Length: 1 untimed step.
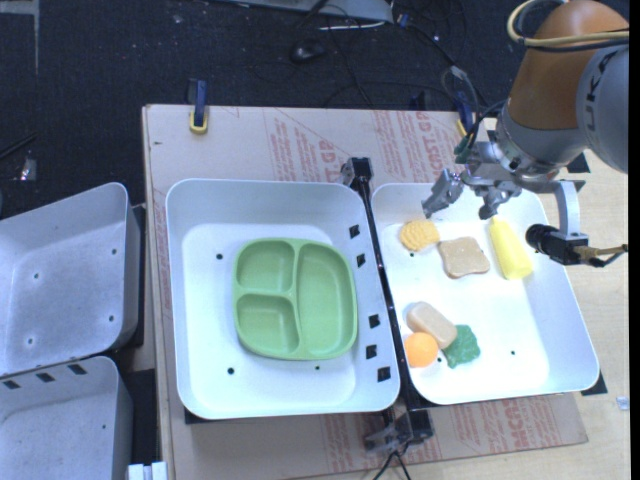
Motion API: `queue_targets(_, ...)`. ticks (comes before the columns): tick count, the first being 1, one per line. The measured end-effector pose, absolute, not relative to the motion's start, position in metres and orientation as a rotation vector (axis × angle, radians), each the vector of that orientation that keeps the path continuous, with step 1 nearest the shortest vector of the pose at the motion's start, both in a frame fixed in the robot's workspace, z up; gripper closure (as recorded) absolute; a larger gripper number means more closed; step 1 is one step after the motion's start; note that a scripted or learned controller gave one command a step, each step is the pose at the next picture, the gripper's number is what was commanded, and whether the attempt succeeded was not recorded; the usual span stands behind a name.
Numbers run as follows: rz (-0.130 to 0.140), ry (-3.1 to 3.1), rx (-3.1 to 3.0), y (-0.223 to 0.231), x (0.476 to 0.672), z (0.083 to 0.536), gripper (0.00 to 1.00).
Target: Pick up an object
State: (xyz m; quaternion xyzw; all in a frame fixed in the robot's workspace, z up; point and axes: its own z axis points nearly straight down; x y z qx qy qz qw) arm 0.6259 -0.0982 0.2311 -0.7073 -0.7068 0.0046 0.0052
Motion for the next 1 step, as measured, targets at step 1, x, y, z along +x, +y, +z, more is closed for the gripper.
queue_targets(1, 0.001, -2.222, -2.22, -0.0979, 0.628, 0.2397, 0.0)
